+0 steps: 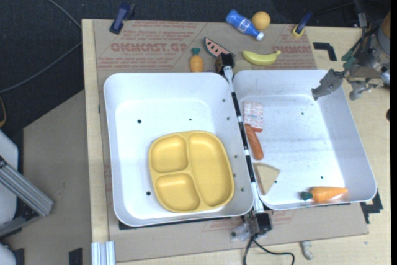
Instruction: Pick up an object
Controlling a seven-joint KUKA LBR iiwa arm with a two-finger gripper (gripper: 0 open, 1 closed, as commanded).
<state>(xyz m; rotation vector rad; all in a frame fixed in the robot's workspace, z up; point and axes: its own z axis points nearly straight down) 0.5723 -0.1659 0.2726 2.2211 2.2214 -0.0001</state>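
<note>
Bench carries two white bins; claw [340,85] hangs over the right bin's [347,133] far right corner, fingers spread, nothing between them. Nearest pick, the sausage [254,141], lies well left and nearer the camera, long axis running near-to-far.

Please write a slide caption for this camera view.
Gripper hovers over right bin holding hot dog and carrot.

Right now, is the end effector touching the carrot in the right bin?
Apart. The camera view shows the end effector over the right bin's far edge, with bare white floor between it and the carrot at the near wall.
</note>
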